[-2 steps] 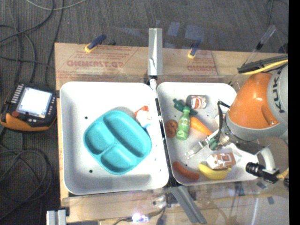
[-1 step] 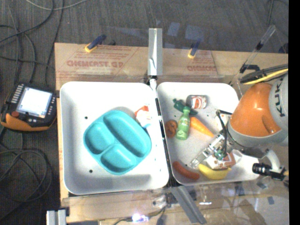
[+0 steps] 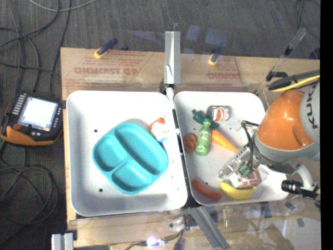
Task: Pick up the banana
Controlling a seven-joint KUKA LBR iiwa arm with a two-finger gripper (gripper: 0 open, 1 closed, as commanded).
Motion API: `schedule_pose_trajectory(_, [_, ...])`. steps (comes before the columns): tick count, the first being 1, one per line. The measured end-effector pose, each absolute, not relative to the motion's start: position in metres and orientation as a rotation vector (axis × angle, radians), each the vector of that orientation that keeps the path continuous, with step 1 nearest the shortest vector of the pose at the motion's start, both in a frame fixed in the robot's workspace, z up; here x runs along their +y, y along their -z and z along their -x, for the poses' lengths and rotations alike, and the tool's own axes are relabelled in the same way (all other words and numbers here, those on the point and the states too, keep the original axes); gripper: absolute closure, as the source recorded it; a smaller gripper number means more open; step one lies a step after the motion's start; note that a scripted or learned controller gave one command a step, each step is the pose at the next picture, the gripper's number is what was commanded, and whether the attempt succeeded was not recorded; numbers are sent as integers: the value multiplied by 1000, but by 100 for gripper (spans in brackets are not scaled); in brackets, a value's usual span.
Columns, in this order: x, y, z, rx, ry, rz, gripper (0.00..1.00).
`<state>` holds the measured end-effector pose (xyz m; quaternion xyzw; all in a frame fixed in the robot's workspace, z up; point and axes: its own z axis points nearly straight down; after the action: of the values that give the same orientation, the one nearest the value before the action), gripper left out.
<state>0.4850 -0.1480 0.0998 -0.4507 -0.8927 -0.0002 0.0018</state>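
Two shallow white bins are seen side by side on the bench. Nearest the camera, along the front wall of the right bin (image 3: 270, 105), the banana (image 3: 238, 192) is laid flat, with a red sausage (image 3: 206, 189) just to its left. The gripper (image 3: 240, 166) is positioned directly above the banana, close to its upper edge, beside a small white and red packet (image 3: 254, 177); whether the pincer is released or clenched cannot be told, and nothing is seen grasped. Farther back, an orange carrot (image 3: 223, 139), a green bottle (image 3: 203, 139) and a brown round item (image 3: 190, 141) are grouped near the middle, and a small can (image 3: 219, 113) is set beyond them. In the left bin (image 3: 83, 105), a turquoise divided tray (image 3: 130, 157) is placed, with a small red and white object (image 3: 159, 128) at its far right edge.
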Motion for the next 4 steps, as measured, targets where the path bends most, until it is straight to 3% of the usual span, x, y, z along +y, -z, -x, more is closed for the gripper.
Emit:
schedule_pose_trajectory(1, [-148,-100,-485,-2802,1,1414,0])
schedule_pose_trajectory(3, [-135,-89,-488,-2532,7,1881,0])
schedule_pose_trajectory(4, [-138,-147,-483,-2502,-7,1892,0])
